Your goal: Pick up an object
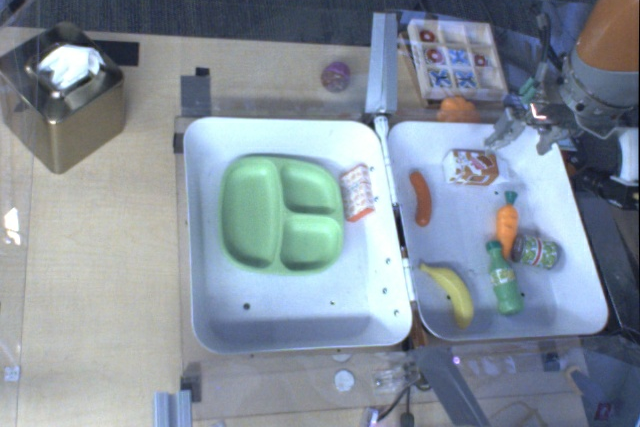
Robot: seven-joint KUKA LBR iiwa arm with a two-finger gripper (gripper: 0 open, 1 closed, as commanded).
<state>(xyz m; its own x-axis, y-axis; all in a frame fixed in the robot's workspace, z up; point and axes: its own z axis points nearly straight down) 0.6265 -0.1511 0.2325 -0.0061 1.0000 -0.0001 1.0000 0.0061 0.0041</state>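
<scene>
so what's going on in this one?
The KUKA arm reaches in from the right, with its claw over the top edge of the right bin, near the small patterned packet. It holds nothing. The sausage, carrot, can, green bottle and banana all lie loose in that bin. The left bin has a green divided tray with a small packet at its right edge. No pick has been made yet.

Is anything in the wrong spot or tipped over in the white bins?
One thing stands out: the small red-and-white packet in the left bin leans on the edge of the green divided plate, not lying flat. In the right bin, the green bottle and can lie on their sides.
</scene>
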